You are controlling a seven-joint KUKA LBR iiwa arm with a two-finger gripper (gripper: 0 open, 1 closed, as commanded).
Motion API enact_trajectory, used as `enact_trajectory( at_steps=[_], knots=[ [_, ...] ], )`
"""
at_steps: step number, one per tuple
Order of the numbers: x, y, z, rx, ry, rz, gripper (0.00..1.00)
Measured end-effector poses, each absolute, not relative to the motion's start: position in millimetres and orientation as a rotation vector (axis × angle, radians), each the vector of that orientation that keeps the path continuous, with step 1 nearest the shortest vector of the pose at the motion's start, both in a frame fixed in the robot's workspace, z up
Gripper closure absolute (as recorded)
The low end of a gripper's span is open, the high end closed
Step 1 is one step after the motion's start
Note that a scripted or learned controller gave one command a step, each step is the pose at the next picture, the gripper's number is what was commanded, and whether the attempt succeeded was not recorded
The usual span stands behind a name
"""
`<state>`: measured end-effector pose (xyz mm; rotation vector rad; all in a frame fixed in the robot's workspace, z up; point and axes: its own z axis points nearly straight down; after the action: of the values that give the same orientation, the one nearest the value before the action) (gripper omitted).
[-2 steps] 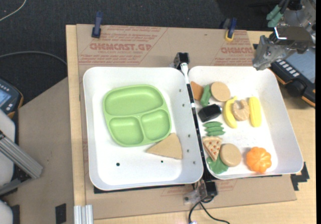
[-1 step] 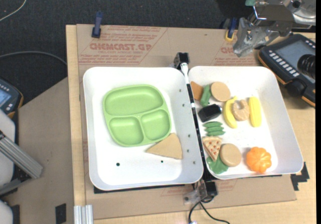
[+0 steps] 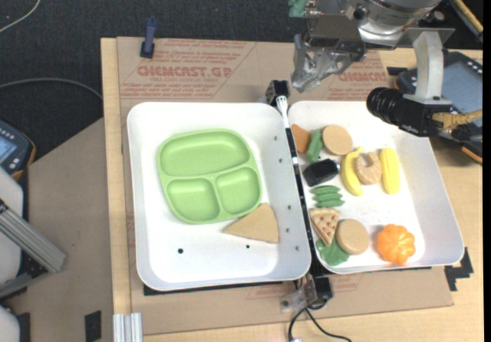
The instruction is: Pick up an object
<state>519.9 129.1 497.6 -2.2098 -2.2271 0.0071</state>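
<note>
Nearest me, an orange pumpkin (image 3: 395,244) is sitting in the right bin (image 3: 437,179) among toy foods, ungrasped. Farther back, the claw (image 3: 318,72) is hovering over the tabletop (image 3: 199,72); whether it's clenched, I cannot tell. It's approaching; next, descending onto one piece.

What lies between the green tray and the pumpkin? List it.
In the camera view, between the green tray and the pumpkin lie the tan wedge, the two bins' meeting rims, a waffle piece and a round cookie.
</note>
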Motion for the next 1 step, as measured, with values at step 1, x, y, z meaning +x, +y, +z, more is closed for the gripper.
enact_trajectory(
  at_steps=[1],
  knots=[
    [477.8, 221.8, 537.3, -2.207, -2.236, -0.011, 1.0]
  ],
)
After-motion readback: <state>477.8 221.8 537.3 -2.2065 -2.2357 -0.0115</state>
